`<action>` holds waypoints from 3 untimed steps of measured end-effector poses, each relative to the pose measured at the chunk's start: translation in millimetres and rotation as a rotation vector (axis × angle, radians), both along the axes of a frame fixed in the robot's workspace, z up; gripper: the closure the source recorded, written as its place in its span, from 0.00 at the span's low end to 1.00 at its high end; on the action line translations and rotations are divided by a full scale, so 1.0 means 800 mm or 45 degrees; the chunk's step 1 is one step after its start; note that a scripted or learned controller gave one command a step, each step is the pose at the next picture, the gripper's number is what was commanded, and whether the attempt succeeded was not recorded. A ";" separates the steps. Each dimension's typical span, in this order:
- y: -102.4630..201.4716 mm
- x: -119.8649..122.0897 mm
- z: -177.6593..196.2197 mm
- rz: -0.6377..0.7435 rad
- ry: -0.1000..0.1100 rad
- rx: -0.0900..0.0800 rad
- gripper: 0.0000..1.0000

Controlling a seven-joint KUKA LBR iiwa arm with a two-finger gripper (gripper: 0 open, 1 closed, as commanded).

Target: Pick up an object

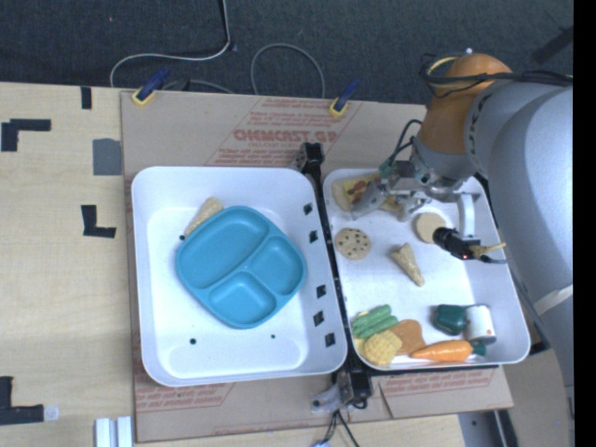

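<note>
My gripper (380,194) is low over the far end of the right bin (507,296), under the orange-banded wrist (456,110). It sits right beside a yellow and red toy food piece (352,190) in the bin's far left corner, and I cannot tell whether they touch. Nearby lie a brown cookie (352,242), a tan cone (407,263) and a pale round disc (429,226). At the near end are green beans (372,321), a yellow waffle piece (382,347), a carrot (442,350) and a dark green can (453,318).
The left bin (158,343) holds a blue divided plate (242,265) with a tan wedge (203,215) poking out from its far left edge. A black divider (321,250) runs between the bins. The grey arm (535,184) overhangs the right bin's right side.
</note>
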State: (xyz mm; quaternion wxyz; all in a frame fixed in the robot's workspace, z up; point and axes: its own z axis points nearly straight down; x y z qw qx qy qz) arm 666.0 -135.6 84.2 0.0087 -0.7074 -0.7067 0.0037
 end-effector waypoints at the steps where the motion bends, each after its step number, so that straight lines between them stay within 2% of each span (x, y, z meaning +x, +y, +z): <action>1: -0.047 -0.095 0.008 -0.004 -0.017 -0.011 0.00; 2: -0.044 -0.091 0.020 0.001 -0.023 -0.010 1.00; 3: -0.043 -0.091 0.019 0.001 -0.022 -0.009 0.00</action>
